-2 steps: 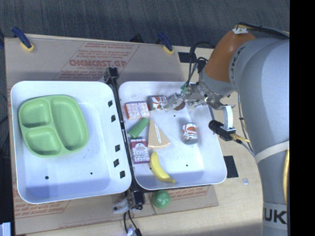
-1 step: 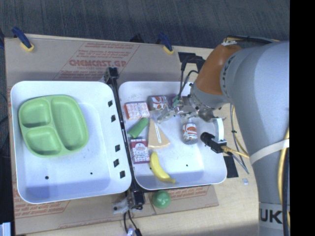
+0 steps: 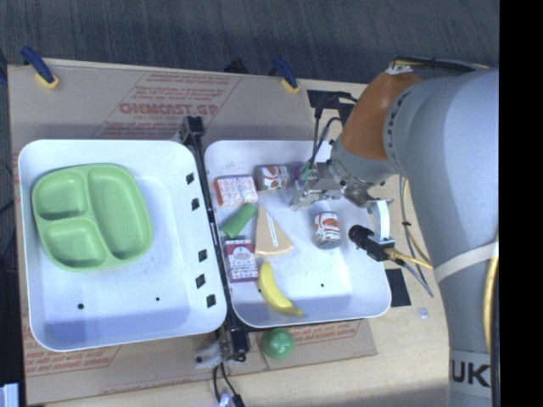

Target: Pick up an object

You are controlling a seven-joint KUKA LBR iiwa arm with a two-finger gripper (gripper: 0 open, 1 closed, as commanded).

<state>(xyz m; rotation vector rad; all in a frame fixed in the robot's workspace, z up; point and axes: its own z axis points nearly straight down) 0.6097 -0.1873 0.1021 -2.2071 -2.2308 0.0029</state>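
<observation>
We see the gripper (image 3: 307, 186) low in the right bin (image 3: 366, 288), just beside one can (image 3: 272, 176); whether it is wide or narrow we cannot tell. A second can (image 3: 327, 228) stands nearby. Outward lie cheese (image 3: 271, 234), a banana (image 3: 276, 289), and the left bin's green tray (image 3: 89, 215).

The arm (image 3: 441, 193) comes in from about four o'clock, a thick grey body filling the right of the view. Its orange band (image 3: 373, 121) sits near one o'clock from centre, and the wrist (image 3: 361, 172) turns from there toward nine o'clock. The gripper (image 3: 307, 189) hangs low at the end of it, just right of centre, pointing down; it looks small and partly hidden by the wrist.
</observation>
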